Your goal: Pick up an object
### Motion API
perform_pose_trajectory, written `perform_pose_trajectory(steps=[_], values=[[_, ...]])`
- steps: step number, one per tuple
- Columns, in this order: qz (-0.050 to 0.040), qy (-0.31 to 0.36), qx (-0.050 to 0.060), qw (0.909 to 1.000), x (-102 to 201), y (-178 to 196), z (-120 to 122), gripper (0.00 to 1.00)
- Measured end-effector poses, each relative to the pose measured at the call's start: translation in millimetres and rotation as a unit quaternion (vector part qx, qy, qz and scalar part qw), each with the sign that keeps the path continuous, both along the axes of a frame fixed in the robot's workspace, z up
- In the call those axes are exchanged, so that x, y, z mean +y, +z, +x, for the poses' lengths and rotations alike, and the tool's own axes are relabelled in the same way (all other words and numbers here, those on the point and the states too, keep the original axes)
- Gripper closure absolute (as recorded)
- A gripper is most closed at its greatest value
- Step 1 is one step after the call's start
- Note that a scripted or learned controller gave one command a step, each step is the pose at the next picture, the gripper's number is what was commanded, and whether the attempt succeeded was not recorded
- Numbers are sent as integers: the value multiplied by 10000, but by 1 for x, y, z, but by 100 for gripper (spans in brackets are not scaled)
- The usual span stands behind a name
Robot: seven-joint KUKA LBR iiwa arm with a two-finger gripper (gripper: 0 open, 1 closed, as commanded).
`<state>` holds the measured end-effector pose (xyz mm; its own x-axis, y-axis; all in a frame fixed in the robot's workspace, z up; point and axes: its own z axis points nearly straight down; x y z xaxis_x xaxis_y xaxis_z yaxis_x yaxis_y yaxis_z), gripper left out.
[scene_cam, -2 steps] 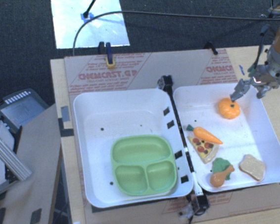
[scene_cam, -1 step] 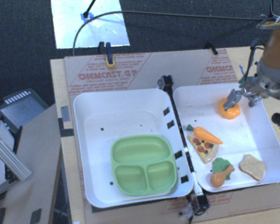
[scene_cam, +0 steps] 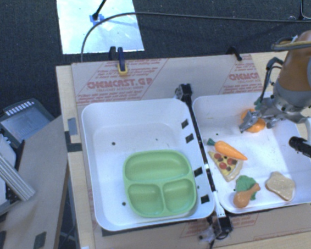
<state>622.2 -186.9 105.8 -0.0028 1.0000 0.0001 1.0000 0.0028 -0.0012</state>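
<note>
Fingers of the gripper (scene_cam: pixel 253 121) are down in the right bin (scene_cam: pixel 300 158), near its far side, and an orange object (scene_cam: pixel 255 126) sits right at their tips. Whether the fingers are closed around it or only touch it, I cannot tell, because the wrist hides this part. Nearer to the camera from the fingers and a little left lies a toy carrot (scene_cam: pixel 228 149), and just beyond it a pizza slice (scene_cam: pixel 226 165). Further toward the camera are a chicken drumstick with a green piece (scene_cam: pixel 245 190) and a slice of bread (scene_cam: pixel 280 185). Far left of the fingers, in the left bin (scene_cam: pixel 106 132), rests a green divided plate (scene_cam: pixel 160 182).
</note>
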Motion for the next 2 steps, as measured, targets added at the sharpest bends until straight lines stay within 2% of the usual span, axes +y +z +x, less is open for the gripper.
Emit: perform_pose_trajectory(steps=[1,2], values=[[-4,-1,-11,10000,-1,14,1,100],[-13,7,-45,10000,-4,67,12,100]])
